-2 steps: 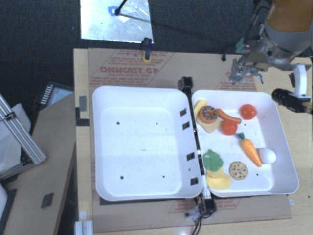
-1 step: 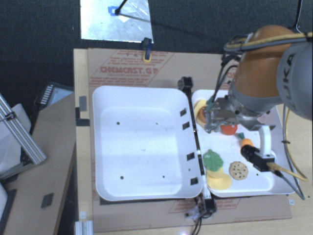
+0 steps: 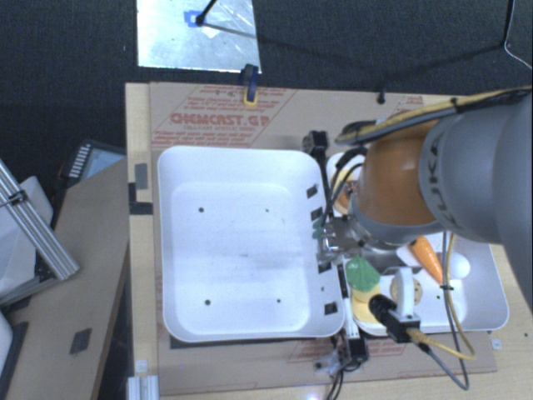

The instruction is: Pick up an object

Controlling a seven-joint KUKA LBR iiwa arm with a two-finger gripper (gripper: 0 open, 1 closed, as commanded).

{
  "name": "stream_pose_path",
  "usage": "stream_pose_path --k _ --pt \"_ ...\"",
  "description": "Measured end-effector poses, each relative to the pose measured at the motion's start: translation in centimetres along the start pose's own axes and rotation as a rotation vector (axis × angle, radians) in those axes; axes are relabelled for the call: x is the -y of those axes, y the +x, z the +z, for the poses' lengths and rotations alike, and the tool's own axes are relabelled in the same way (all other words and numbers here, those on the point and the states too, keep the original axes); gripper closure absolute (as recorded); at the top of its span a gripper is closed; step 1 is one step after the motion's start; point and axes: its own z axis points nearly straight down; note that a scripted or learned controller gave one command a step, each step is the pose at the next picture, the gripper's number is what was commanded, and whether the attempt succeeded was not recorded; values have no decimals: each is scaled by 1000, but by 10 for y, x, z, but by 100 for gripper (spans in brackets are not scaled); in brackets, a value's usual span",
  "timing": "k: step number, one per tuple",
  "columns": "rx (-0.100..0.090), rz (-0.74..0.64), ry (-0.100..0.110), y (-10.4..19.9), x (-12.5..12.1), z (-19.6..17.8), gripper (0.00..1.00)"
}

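left bin (image 3: 237, 240), right bin (image 3: 487, 302) (beside)

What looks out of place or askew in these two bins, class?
Nothing looks spilled or damaged. The arm hangs over the right bin, covering much of it; an orange carrot-like piece, a green piece and a yellow piece lie jumbled there.

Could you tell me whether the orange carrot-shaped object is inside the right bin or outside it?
Inside: the orange carrot-shaped object lies within the right bin, beside the arm.

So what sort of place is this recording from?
Likely a robotics lab bench: a grey arm reaches over two shallow white bins, set on a taped board, with loose cables.
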Motion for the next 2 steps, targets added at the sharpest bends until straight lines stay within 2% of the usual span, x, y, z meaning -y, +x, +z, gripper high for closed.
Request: stream_pose_path --k 1,2 --pt "-1 -2 -1 67 -1 65 100" --pt "-3 -5 -8 153 -3 72 100"
